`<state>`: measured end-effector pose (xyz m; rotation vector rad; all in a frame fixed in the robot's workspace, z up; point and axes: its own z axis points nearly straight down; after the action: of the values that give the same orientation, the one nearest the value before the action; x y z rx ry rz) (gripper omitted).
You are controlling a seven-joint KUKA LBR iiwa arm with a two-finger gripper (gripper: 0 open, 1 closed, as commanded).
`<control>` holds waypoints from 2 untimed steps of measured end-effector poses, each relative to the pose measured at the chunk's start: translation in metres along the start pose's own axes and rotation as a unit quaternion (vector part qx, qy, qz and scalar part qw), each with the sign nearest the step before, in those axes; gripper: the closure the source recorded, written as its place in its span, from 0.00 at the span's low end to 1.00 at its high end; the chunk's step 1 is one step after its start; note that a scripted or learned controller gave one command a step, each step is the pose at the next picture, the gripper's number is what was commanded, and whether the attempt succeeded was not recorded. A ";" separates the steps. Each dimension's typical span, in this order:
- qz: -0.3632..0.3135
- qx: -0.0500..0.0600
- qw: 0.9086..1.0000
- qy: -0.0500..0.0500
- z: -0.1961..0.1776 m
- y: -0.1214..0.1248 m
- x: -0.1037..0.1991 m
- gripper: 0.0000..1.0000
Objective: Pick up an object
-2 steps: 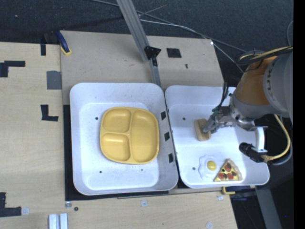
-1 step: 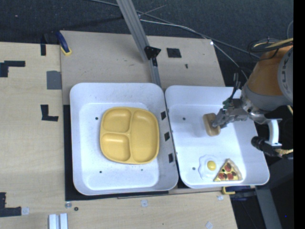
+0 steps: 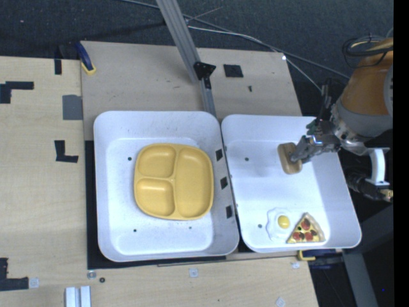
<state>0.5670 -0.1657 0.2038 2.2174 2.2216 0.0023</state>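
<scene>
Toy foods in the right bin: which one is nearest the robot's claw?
The tan, bread-like piece, right at the gripper near the bin's top. The fried egg and pizza slice lie together at the bottom edge, well away.

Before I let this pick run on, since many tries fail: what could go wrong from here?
1. The hand is at the brown object in the right bin, but a firm hold isn't evident; it may slip on lifting.
2. The brown object sits near the bin's far wall, so the hand could scrape the wall.
3. The fried egg toy and pizza slice toy lie touching in the near corner; picking one may drag the other.
</scene>
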 end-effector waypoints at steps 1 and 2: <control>0.000 0.001 1.000 0.000 -0.024 0.001 0.000 1.00; -0.002 0.002 1.000 0.001 -0.016 0.024 0.045 1.00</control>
<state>0.5911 -0.1204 0.2195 2.2158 2.2281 -0.0004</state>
